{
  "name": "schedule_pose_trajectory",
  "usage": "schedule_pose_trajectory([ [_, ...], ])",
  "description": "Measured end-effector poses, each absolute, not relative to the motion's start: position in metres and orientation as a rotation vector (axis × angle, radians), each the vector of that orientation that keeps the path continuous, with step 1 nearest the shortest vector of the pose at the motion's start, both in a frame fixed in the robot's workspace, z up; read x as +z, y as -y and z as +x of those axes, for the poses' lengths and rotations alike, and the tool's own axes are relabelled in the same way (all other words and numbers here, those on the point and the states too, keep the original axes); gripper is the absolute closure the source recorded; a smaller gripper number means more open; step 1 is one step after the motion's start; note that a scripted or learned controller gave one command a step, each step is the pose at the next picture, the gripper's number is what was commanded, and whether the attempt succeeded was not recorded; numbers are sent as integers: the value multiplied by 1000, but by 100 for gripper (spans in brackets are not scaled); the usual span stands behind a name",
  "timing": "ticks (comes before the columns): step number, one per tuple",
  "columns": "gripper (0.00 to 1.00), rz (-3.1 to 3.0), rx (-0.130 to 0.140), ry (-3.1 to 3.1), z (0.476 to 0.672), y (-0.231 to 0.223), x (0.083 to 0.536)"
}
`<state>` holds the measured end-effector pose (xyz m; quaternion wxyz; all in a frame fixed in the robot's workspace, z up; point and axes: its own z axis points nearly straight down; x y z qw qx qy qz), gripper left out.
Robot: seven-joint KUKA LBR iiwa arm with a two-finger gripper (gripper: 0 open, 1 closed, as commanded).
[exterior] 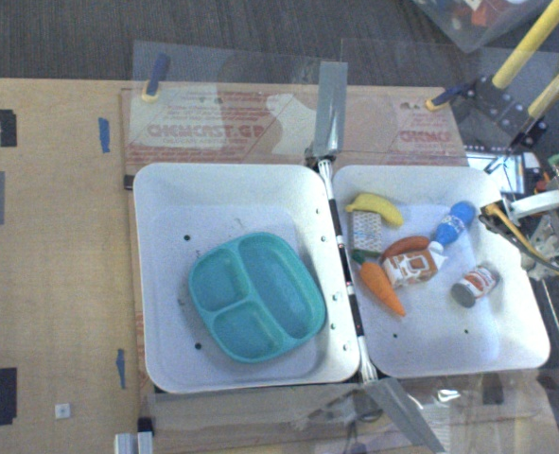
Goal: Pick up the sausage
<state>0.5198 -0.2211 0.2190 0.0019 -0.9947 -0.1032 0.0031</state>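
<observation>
- The sausage (407, 247) lay in the right bin (506, 343), right of centre frame, touching the small carton (414, 267) below it.
- The carrot (382, 288) and blue bottle (453, 223) sat just beside it.
- The gripper (530, 223) sat at the right edge; whether it was spread or closed could not be told.
- A grasp on the sausage's exposed upper side, clear of the carton, looked best.

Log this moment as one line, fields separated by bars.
stage: before pick | target: reddish-brown sausage in right white bin, touching small milk carton | nearby: orange carrot, yellow banana | left white bin: teal divided plate
</observation>
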Motion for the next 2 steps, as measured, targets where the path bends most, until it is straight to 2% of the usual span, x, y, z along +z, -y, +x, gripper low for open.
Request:
schedule_pose_trajectory([
  [2,100,-3121,14,328,520,222,238],
])
